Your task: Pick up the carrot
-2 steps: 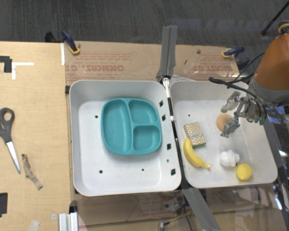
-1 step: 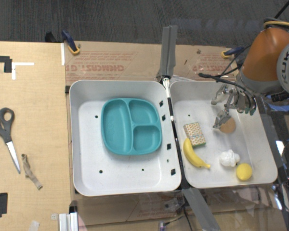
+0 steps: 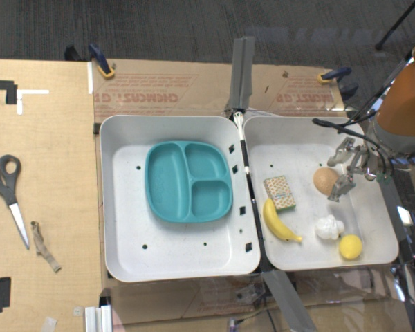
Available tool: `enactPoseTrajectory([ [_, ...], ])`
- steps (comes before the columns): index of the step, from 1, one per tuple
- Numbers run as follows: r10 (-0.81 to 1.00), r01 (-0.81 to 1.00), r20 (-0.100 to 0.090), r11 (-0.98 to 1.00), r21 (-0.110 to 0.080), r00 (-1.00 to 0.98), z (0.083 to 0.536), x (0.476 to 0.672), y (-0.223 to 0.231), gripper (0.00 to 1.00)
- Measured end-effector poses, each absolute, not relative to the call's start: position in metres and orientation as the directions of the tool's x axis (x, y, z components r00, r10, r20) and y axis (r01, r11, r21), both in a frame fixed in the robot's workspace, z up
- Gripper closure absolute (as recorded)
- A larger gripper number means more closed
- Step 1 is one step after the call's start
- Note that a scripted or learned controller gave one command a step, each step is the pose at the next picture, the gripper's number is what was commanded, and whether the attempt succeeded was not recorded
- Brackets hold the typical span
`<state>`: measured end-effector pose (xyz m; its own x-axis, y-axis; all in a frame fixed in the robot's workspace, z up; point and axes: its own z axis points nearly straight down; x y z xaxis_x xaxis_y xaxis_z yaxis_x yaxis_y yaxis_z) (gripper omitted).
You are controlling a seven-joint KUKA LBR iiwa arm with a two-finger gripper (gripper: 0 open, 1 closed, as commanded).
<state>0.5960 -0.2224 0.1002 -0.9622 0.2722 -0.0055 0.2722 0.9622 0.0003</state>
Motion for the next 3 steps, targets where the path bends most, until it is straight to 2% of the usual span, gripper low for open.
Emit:
enactPoseTrajectory([
  [1, 0.466, 0.466, -0.007, 0.885, 0.002, -0.885, 0.094, 0.634, -0.193, 0.00],
  [2, 0.372, 0.372, -0.004, 0.928, 0.000, -0.928, 0.093, 0.538, -0.222, 0.00],
  [3, 0.071, 0.071, -0.006, 0.997, 0.000, -0.997, 0.093, 0.582, -0.183, 0.00],
])
